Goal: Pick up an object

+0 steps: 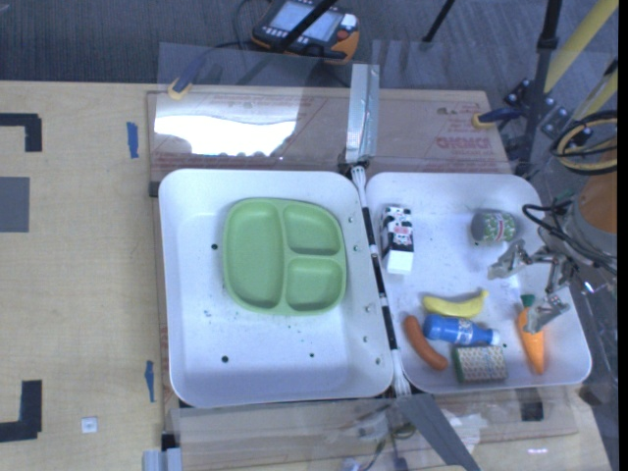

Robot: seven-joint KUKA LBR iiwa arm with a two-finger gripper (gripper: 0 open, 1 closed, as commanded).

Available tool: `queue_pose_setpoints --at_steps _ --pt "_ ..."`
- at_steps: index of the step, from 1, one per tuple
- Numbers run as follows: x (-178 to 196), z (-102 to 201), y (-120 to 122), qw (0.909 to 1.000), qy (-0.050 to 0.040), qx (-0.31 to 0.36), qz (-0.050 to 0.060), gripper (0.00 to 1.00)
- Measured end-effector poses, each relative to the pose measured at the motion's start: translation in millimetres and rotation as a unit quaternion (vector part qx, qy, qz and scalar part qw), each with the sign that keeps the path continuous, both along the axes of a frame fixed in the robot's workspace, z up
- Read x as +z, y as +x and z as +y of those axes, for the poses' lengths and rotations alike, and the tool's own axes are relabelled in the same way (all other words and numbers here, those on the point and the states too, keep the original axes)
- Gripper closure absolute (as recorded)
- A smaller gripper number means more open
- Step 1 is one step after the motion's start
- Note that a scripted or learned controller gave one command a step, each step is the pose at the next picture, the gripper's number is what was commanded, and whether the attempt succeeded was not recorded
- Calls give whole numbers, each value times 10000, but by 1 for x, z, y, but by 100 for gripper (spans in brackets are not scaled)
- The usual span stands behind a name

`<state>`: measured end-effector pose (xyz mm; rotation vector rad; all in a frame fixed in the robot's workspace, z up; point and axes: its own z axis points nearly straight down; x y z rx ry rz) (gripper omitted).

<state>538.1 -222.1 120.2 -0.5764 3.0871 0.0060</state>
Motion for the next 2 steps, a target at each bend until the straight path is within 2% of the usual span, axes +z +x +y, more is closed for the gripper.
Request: queue_pose_setpoints --at_steps 1,2 --pt "11 -1 -42 9934 1 1150 3 0" --pt "-32 22 28 9866 -3 1634 -24 0"
